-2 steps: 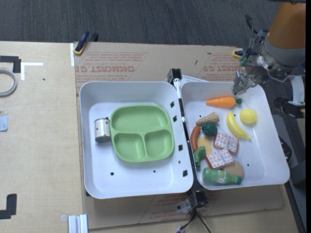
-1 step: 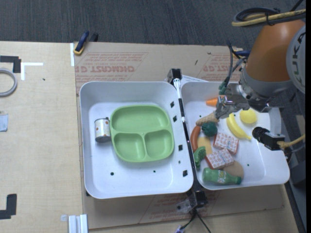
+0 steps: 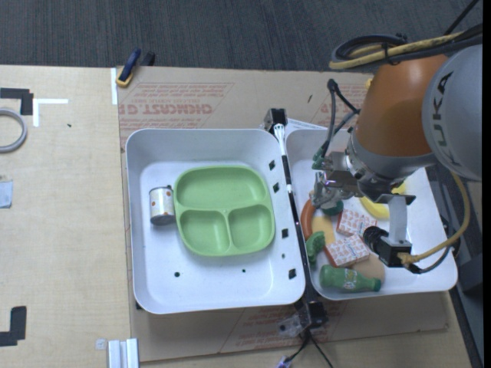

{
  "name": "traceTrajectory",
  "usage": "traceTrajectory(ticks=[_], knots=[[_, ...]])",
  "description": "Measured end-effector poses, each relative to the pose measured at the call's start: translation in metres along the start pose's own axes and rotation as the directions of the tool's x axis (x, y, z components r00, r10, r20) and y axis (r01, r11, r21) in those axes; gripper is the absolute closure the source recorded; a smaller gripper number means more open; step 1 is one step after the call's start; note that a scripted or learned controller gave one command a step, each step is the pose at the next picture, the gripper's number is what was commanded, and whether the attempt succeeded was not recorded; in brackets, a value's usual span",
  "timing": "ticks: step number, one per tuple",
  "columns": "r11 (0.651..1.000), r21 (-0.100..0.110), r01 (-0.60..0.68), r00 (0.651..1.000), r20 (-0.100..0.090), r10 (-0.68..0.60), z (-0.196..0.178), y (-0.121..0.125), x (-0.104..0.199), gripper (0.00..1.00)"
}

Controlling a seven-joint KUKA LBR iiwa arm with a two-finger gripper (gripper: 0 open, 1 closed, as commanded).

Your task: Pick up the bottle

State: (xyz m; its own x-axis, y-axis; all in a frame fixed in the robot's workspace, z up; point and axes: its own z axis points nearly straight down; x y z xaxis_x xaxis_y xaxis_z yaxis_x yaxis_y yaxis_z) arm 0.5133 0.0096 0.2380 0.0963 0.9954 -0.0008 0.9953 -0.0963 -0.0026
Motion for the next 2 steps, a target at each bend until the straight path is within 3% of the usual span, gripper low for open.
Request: traceTrajectory(ticks=[1, 2], knots=[[0.979, -0.001, 0.202, 0.979, 0.0, -0.202, -0.022, -0.033, -0.035, 1.0], [0.998, 0.0, 0.067, 0.998, 0.0, -0.067, -0.003, -0.039, 0.027, 1.0]])
